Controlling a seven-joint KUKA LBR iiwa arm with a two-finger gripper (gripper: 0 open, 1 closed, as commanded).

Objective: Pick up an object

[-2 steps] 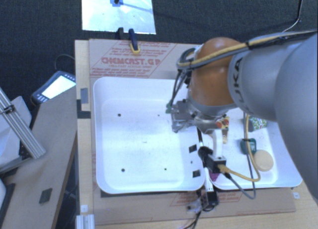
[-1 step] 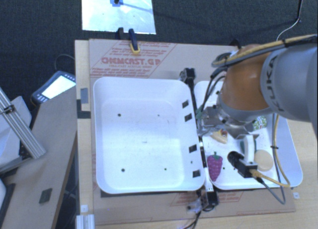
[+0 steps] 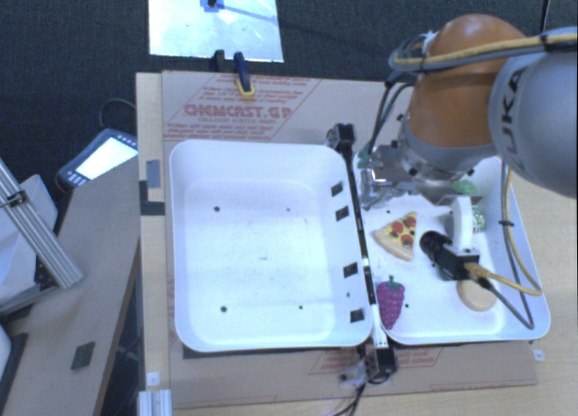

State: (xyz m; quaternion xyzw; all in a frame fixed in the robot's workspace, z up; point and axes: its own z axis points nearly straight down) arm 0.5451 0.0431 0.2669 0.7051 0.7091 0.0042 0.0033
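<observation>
The grey arm [image 3: 533,107], with its orange band [image 3: 461,80] showing above the wrist, is reaching in from the right and hanging over the far end of the right bin [image 3: 535,317]. Its wrist is covering what lies beneath it, so I cannot tell whether the jaws are released or clenched, and nothing is showing between them. The things to pick from are all lying in the right bin. A toy pizza slice [image 3: 398,236] is resting flat near the bin's middle, just below the wrist and apart from it. A purple bunch of grapes [image 3: 390,302] is sitting at the near left corner, close against the wall that the two bins share. A round tan piece [image 3: 476,297] is lying toward the near right. A small white and green item [image 3: 466,214] is standing further back, partly hidden by the arm, and it is too small to name. The left bin [image 3: 262,225] is sitting just beside the right one, their rims touching. Both bins are resting on a printed cardboard sheet [image 3: 237,109] that is covering the worktop [image 3: 99,252].
</observation>
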